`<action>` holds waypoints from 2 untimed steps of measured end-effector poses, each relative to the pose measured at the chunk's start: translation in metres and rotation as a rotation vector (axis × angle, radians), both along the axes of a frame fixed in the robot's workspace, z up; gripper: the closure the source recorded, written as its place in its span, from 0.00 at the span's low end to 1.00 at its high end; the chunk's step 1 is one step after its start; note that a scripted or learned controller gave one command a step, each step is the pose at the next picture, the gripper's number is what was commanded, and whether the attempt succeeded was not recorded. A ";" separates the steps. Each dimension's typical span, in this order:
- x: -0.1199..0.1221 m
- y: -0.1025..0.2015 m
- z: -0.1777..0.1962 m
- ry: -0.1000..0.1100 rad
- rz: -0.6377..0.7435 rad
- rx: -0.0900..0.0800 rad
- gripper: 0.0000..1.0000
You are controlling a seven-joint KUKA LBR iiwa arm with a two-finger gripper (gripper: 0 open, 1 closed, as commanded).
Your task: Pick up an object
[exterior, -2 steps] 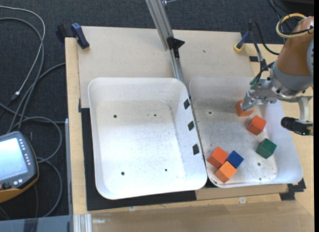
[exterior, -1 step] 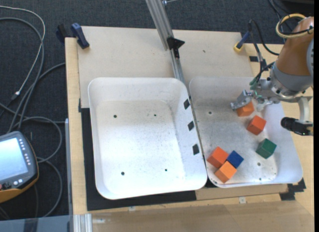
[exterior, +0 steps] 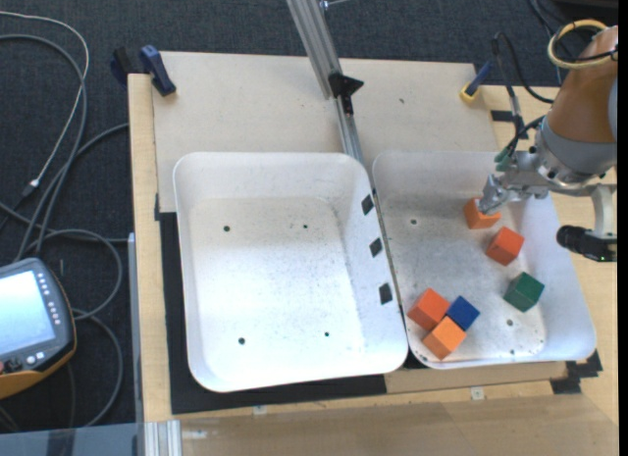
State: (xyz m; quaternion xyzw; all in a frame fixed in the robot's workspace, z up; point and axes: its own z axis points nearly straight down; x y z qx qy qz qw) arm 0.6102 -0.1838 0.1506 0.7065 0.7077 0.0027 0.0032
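Gripper (exterior: pixel 494 199) sits low in the right bin (exterior: pixel 549 346), at its 1 o'clock area, touching an orange block (exterior: pixel 479 216). At 5 o'clock from it lies a red-orange cube (exterior: pixel 505 245), then a green cube (exterior: pixel 525 290). Three cubes cluster at the bin's 7 o'clock: red-orange (exterior: pixel 428 307), blue (exterior: pixel 463 312), orange (exterior: pixel 445 336).

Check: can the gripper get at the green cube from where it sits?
Probably yes. The green cube sits apart from the other blocks in the right bin, with bare floor around it. The gripper is over an orange block further back; nothing lies between them but another orange block.
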 end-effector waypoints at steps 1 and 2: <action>0.000 0.000 -0.001 0.001 0.000 0.000 0.00; -0.006 -0.015 -0.054 0.015 -0.003 0.002 0.00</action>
